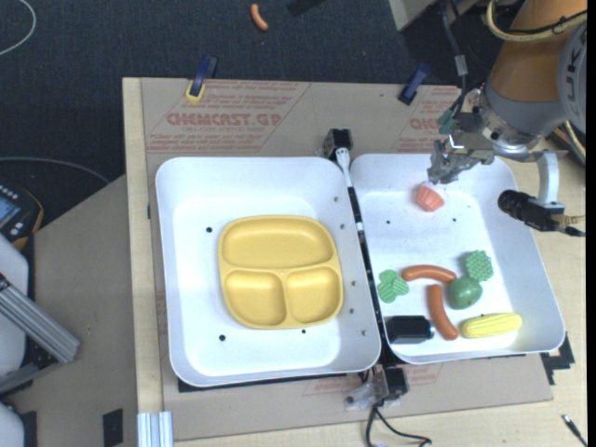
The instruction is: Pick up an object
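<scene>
Near the right bin's (535, 259) far rim, the gripper (445, 172) hovers above a pink piece (429, 197).

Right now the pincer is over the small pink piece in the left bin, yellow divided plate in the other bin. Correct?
Not quite. The camera view shows the pincer over the small pink piece in the right bin; the yellow divided plate lies in the left bin.

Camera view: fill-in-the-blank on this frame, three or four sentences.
1. The yellow divided tray lies in the ____ bin.
2. The end effector hovers above the small ____ piece.
3. The corn cob lies in the ____ bin.

Missing words: left; pink; right
</scene>
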Robot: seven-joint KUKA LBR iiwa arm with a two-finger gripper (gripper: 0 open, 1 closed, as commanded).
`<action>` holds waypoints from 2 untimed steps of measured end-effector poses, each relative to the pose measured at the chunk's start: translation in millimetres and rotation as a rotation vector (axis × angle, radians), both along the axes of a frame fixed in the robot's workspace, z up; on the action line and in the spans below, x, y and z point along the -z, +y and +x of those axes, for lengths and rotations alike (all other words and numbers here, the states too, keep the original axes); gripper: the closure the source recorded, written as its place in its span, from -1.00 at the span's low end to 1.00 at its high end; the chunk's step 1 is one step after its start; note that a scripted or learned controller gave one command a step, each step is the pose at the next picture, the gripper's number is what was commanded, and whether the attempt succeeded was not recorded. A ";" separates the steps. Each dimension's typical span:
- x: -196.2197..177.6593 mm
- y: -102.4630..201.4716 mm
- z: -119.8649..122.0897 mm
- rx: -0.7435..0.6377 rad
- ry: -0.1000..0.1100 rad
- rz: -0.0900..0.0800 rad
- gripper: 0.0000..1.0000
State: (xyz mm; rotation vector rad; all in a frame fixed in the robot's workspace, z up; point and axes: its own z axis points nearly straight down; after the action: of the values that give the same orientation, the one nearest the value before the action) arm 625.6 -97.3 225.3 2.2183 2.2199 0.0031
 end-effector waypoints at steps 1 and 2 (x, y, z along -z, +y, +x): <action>8.3 35.5 -46.0 -0.002 0.009 0.003 1.00; -5.5 55.1 -92.8 -0.001 0.008 0.003 1.00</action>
State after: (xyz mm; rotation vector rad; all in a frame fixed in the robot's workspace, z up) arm 532.7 -42.1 230.7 2.2228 2.2258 -0.0021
